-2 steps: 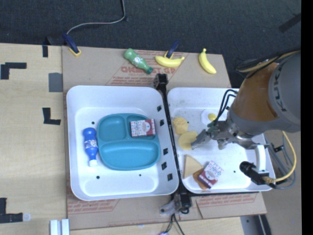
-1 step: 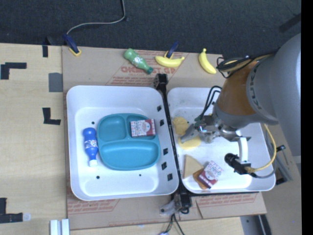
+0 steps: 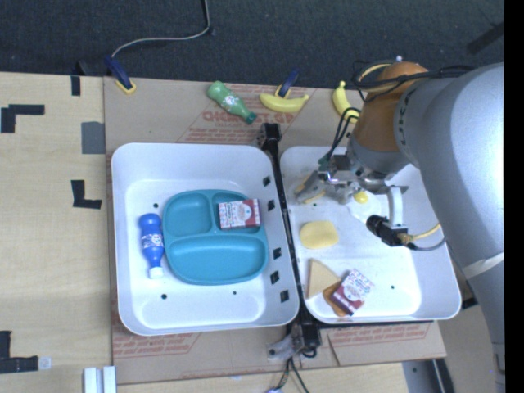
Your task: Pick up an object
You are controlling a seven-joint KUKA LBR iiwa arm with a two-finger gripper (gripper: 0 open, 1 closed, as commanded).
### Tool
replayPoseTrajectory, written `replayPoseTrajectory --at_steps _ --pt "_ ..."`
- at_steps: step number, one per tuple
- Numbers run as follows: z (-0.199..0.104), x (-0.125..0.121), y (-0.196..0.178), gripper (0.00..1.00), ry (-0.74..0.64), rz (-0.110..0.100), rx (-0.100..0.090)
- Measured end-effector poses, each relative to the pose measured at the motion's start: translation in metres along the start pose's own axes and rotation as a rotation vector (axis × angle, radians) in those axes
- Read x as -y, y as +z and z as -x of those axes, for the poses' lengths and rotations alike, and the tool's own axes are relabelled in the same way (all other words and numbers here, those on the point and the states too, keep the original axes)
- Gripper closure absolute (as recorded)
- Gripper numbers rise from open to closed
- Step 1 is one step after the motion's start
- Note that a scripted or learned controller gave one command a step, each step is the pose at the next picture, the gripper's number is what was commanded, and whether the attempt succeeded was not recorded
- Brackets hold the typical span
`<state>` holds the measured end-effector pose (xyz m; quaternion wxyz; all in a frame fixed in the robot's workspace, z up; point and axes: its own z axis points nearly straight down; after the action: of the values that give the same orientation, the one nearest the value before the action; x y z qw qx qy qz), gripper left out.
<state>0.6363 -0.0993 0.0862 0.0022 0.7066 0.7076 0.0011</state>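
Gripper (image 3: pixel 315 185) sits low in the right bin (image 3: pixel 426 301); I cannot tell its state. The yellow sponge-like block (image 3: pixel 318 235) lies just beside it, likely light, soft, compressible; take it across the short sides.

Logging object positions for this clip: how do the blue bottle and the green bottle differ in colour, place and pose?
The blue bottle lies inside the left bin, beside the teal tray; the green bottle lies outside both bins, on the cardboard behind them. The blue bottle runs nearly straight toward the camera, white cap nearest; the green bottle lies diagonally. Both lie on their sides, apart from the tool.
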Motion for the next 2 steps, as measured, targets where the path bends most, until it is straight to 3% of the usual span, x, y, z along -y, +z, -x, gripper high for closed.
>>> replayPoseTrajectory --at_steps 1,2 --pt "0.0056 -0.0328 0.0008 0.00 -0.001 -0.002 0.000" --pt "0.0150 -0.0327 0.0007 0.00 -0.001 -0.003 0.000"
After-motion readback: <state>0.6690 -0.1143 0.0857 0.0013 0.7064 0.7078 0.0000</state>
